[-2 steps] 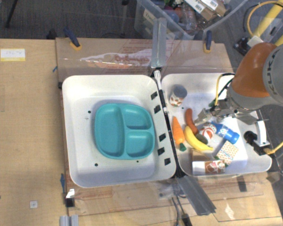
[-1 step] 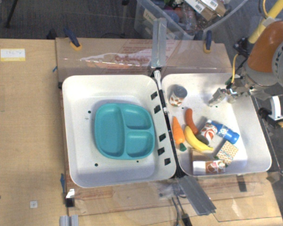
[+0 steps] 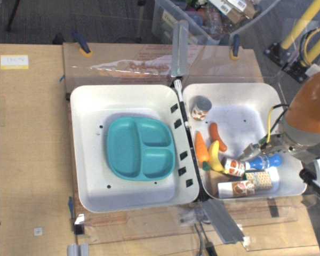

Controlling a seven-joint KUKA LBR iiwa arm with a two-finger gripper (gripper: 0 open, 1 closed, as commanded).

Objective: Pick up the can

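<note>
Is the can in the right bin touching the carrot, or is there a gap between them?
Apart. The camera view shows white bin floor between the can, standing near the right bin's far left corner, and the carrot lying nearer the camera.

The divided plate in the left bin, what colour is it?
The divided plastic plate is teal, clearest in the camera view.

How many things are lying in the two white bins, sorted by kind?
Teal divided plate, left bin: 1
Can, right bin: 1
Carrot: 1
Banana: 1
Red sausage-like piece: 1
Bottles lying down: 3
Total: 8
</note>
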